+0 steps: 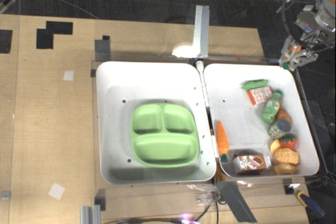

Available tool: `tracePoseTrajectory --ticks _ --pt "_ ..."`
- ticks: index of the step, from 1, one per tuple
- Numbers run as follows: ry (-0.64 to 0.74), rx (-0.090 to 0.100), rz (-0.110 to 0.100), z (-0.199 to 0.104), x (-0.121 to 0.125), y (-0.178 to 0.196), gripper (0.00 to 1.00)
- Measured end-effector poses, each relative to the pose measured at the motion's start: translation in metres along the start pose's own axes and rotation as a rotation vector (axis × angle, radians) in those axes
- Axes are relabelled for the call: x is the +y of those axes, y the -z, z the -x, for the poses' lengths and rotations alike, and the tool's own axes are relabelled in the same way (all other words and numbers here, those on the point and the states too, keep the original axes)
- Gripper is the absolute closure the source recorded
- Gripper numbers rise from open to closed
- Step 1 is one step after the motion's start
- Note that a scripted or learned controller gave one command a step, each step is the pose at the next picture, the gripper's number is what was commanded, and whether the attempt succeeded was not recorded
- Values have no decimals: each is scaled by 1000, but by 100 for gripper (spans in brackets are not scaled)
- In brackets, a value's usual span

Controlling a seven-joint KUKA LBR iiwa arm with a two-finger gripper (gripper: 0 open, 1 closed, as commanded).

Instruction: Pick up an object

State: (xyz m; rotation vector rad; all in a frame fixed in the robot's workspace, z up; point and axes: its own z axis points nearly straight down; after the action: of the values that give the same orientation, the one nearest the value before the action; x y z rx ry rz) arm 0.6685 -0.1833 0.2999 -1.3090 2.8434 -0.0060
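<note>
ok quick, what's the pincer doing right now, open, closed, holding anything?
Pincer: above the far right corner of the right bin, clear of the toys. Open or closed: cannot be told from this view. Nothing is seen held in it.

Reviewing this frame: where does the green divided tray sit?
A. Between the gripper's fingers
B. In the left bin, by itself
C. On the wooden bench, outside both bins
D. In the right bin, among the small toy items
B: the green divided tray lies flat on the floor of the left bin, while the carrot and the green bottle lie in the right bin.
</note>
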Motion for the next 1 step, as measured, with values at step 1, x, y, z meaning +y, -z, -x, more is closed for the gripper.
tracePoseTrajectory --ticks 1 --pt "23 0 0 7 4 5 100"
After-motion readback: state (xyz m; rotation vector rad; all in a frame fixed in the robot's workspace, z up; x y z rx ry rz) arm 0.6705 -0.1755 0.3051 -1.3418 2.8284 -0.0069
